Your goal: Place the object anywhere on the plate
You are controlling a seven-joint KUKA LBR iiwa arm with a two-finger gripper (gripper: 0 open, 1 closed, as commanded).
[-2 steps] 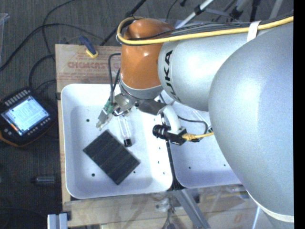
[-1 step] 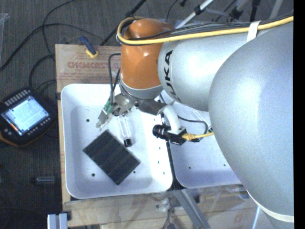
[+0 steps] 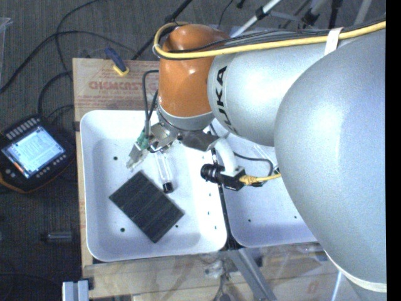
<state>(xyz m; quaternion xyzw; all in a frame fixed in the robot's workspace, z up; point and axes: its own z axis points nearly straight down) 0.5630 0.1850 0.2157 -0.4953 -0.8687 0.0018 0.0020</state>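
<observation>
Leftmost, your teach pendant point(image 3: 31, 150) lies on floor, screen lit. Next, left bin point(image 3: 100, 231): dark ribbed square plate point(image 3: 146, 206) lies flat, tilted diamond-wise. Just above plate's upper corner, gripper point(image 3: 152, 163) hangs over bin; whether it is wide or narrow, you cannot tell. Object not identifiable. Right bin point(image 3: 263, 231) sits under grey arm point(image 3: 301, 93).

Two white bins point(image 3: 100, 243) are counted on the bench, side by side. One dark ridged plate point(image 3: 146, 205) is seen in the left bin. One arm point(image 3: 282, 93) is counted, with one orange band point(image 3: 185, 74) and one gripper point(image 3: 150, 158). One yellow cable point(image 3: 263, 39) is seen over the arm. One handheld screen point(image 3: 32, 150) is counted on the floor at left.
</observation>
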